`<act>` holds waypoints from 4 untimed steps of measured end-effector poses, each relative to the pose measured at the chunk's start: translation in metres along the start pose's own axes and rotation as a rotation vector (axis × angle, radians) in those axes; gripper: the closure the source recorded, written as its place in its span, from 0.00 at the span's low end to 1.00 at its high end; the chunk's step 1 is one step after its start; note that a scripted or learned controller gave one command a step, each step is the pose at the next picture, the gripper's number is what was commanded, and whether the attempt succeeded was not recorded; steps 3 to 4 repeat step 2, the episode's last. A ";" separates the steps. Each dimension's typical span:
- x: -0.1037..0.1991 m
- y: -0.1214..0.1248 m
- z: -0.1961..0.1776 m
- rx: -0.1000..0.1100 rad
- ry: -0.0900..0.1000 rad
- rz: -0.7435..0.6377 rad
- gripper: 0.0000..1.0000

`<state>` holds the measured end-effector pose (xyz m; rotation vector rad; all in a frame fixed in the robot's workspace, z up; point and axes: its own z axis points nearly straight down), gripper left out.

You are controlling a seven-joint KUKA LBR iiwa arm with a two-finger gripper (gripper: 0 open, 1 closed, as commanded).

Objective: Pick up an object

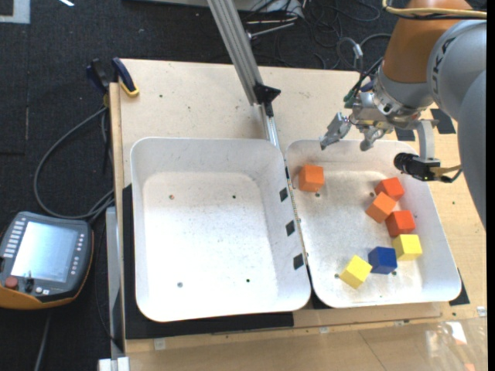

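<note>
While the arm (441, 52) hangs over the right bin's (445, 273) far edge, this looks like the approach step: its claw (353, 136), spread wide and empty, must drop toward the lone orange block (311, 178) nearby.

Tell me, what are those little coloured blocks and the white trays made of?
The blocks, like the lone orange one, look like painted wood or foam: matte, flat colour, crisp edges. The trays look like thin moulded plastic: smooth, rounded corners, speckled with grime.
</note>
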<state>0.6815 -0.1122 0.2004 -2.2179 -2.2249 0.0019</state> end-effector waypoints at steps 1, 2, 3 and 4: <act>-0.062 -0.020 0.036 0.004 0.000 0.009 0.00; -0.099 -0.040 0.088 -0.007 -0.001 -0.001 0.00; -0.099 -0.040 0.088 -0.007 -0.001 -0.001 0.00; -0.099 -0.040 0.088 -0.007 -0.001 -0.001 0.00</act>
